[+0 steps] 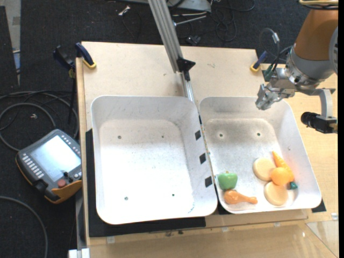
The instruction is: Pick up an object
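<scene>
The claw (264, 102) is hanging over the far rim of the right bin (301, 144), up near its back corner, and nothing is sitting between its tips; whether they are spread or pressed together I cannot tell from this slanted view. The toys are all lying bunched at the opposite, near end of that same bin: a green apple (228, 180) beside the divider, an orange drumstick-shaped piece (239, 198) just in front of it, two pale round slices (264, 169) and a bright orange fruit (281, 176) touching a carrot-like piece (278, 159). So every candidate is lying toward the camera from the claw, well apart from it (the orange fruit cluster looking the most direct line). The drumstick's long axis is running roughly left to right. The left bin (102, 144) is playing no part, as I judge it.
</scene>
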### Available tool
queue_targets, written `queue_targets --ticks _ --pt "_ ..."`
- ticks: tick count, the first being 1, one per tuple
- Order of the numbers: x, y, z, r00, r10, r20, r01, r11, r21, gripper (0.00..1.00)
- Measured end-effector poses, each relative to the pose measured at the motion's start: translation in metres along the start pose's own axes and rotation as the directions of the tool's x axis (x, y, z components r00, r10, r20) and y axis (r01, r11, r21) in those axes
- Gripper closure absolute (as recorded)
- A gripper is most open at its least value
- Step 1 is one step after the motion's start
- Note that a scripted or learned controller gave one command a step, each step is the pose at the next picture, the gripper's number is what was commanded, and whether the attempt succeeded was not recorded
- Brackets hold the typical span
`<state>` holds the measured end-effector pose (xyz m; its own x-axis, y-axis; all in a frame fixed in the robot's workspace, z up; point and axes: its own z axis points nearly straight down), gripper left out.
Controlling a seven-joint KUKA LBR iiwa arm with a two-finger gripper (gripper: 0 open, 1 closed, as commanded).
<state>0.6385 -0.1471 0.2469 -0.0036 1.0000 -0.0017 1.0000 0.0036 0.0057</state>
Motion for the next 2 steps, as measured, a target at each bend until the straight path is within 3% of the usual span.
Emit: queue_targets --ticks 2 --pt "0.112 0.019 0.011 1.000 -0.004 -0.003 0.004 1.000 0.005 1.00"
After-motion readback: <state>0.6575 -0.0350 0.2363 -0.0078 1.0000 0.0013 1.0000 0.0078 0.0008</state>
